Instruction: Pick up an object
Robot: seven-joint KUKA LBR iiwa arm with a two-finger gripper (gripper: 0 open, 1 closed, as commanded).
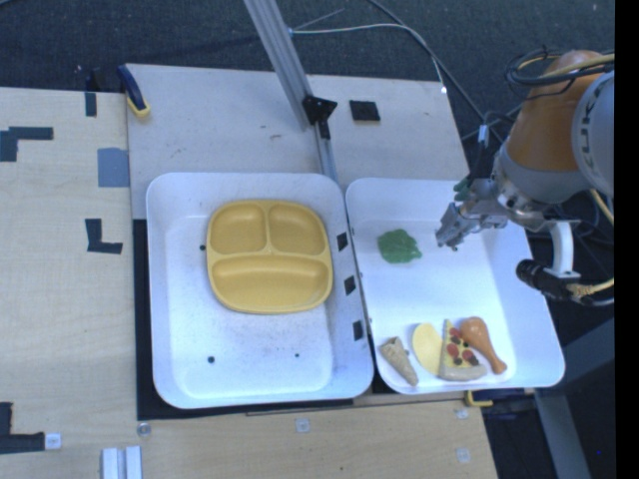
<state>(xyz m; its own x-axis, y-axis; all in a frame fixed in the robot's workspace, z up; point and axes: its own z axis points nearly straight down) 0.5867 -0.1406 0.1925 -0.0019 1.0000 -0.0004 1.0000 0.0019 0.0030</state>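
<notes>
In the right bin [519,297] a green leafy piece [399,246] lies near the upper left. Along the front of that bin sit a tan wedge [398,360], a yellow slice [427,347], a pizza slice [459,357] and a chicken drumstick [483,340]. My gripper [449,235] hangs over the bin's upper middle, just right of the green piece and apart from it. Nothing shows between its fingertips.
The left bin [170,297] holds a yellow divided plate [270,255]. A metal pole [280,43] slants up from the back between the bins. The arm's orange and grey body [554,138] fills the upper right. Bare bin floor lies between the green piece and the front food items.
</notes>
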